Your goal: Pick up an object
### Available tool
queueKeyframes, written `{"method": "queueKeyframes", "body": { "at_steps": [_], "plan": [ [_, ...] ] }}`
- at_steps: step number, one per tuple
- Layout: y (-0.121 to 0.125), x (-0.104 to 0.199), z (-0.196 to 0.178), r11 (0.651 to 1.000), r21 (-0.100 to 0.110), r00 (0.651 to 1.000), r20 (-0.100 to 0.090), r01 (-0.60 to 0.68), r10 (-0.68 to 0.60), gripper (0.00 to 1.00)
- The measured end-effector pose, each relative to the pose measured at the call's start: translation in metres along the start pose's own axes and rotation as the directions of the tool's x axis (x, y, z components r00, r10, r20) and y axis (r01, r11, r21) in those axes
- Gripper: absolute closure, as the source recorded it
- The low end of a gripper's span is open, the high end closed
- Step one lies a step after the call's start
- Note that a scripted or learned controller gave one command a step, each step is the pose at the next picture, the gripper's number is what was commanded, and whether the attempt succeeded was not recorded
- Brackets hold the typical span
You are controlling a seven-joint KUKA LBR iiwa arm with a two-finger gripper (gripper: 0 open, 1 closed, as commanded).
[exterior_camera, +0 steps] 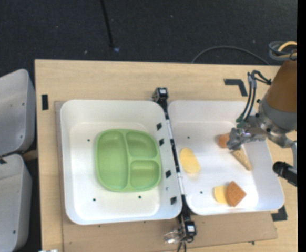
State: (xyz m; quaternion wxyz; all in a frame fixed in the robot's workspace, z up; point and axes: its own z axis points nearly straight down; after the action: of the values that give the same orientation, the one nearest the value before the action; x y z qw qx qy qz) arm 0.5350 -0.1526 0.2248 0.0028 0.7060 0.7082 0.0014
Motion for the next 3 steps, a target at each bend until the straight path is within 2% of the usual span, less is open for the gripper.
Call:
{"method": "queueKeyframes", "body": {
  "at_steps": [1,3],
  "plan": [
    [0.001,-0.001,-0.022,1.0,0.002,1.0,-0.001,0.0,0.0,1.0],
    [0.017,0.111,-0.006,1.0,0.007,1.0,-0.003,0.003,-0.003,1.0]
  ]
}}
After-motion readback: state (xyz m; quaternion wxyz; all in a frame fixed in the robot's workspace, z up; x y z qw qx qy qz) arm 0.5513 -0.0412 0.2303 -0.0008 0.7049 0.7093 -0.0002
